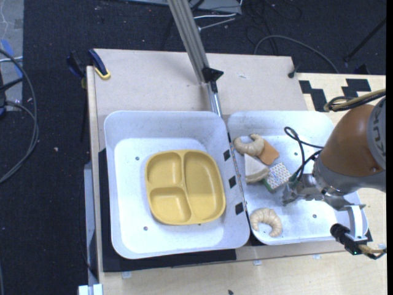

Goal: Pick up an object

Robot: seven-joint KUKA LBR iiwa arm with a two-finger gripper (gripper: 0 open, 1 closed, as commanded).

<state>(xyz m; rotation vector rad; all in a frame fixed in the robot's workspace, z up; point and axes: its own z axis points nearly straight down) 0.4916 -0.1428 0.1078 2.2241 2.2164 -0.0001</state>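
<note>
In the right bin (pixel 316 226) lie a curled beige croissant (pixel 267 220) near the front left, another beige pastry (pixel 250 144) at the back left, an orange-brown wedge (pixel 269 153) beside it, a white wedge (pixel 257 168), and a white dotted block (pixel 278 175) with a green bit under it. My gripper (pixel 292 195) hangs low over the bin's middle, just right of the dotted block and behind the front croissant. The grey wrist and orange band (pixel 353 141) rise to its right.
The left bin (pixel 123 183) holds a yellow three-compartment plate (pixel 184 186). A metal pole (pixel 190 35) slants across the back of the bench. A black cable (pixel 296 141) loops over the right bin. Black fittings (pixel 345 235) stick out at the front right.
</note>
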